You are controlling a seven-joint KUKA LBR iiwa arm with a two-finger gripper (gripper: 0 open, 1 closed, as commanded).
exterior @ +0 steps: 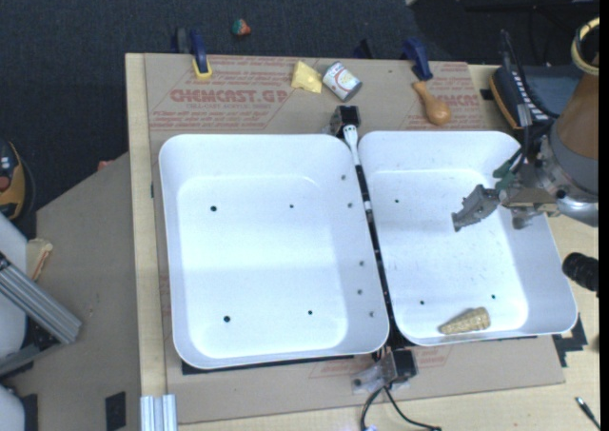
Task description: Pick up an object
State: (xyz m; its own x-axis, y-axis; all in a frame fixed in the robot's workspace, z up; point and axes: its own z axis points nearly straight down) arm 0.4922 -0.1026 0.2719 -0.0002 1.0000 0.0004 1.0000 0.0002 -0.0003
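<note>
The grey arm with its orange band (579, 125) is being extended in from the right edge. Its dark grey two-finger pincer (468, 214) is being pointed leftward and slightly downward. Nothing is being held between the fingers, whose spread cannot be judged.

The arm (582, 129) entered from the right as a broad, rounded link that looked tan to brownish in the frame, with a paler grey rim curving along its lower edge. Below that rim sat a silvery, smooth metal wrist section (571, 201), cylindrical in form. From it a flatter grey bracket ran leftward to the end effector (468, 212), a dull dark-grey metal piece, angular and narrow at its tip. Thin cables, at least one of them green, ran beside the bracket near the wrist. No lettering or markings on the arm could be read.
</note>
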